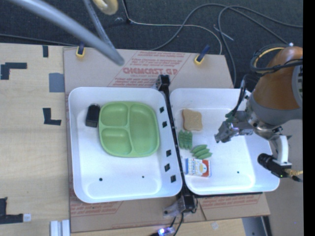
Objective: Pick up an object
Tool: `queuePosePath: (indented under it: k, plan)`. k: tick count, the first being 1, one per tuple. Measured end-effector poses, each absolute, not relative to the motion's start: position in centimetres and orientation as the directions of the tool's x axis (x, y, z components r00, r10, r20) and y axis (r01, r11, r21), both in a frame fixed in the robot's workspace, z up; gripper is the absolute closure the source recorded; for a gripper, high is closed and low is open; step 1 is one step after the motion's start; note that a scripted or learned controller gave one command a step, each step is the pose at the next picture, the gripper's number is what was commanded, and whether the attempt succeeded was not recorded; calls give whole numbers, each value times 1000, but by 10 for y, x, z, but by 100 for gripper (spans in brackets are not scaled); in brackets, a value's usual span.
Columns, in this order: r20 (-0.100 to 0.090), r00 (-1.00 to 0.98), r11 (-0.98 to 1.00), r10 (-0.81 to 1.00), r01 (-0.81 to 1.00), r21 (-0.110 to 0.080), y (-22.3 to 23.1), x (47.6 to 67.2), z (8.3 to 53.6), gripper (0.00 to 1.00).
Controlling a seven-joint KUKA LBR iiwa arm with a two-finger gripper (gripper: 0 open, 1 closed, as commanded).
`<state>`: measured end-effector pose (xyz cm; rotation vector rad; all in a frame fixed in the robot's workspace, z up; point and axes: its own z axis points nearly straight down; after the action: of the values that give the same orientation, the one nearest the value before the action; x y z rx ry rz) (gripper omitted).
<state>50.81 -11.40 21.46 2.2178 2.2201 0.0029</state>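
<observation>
From where I stand, 2 shallow white bins sit side by side on a sheet of cardboard (147, 65) with red lettering. The left bin (83, 181) has a green divided plate (129, 129) with 3 compartments lying flat in it, and a small black block (92, 115) just beside the plate's left edge, touching or nearly so.

The right bin (246, 181) holds 4 small things, all bunched along its left side near the divider: a tan, bread-like square (192, 120) farthest up, a dark green leafy piece (185, 139) just below it, a lighter green pod-shaped piece (201, 151) next to that, and a small white carton with red on it (197, 167) lowest down.

The arm comes in from the right, its orange band above the grey wrist, and the gripper (222, 133) hangs over the middle of the right bin — to the right of the bread-like square and the green pieces, apart from them. Nothing shows between its tips, and whether the jaws are apart or together I cannot tell — they are too dark and small from here.
</observation>
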Motion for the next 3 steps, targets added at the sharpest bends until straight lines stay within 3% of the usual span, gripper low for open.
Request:
queuePosePath:
  k: [1, 3]
  plan:
    - [-2, -2, 2, 1000, 1000, 6, -112, 508, 278, 100]
    - [0, -5, 5, 1000, 1000, -3, -18, 499, 248, 100]
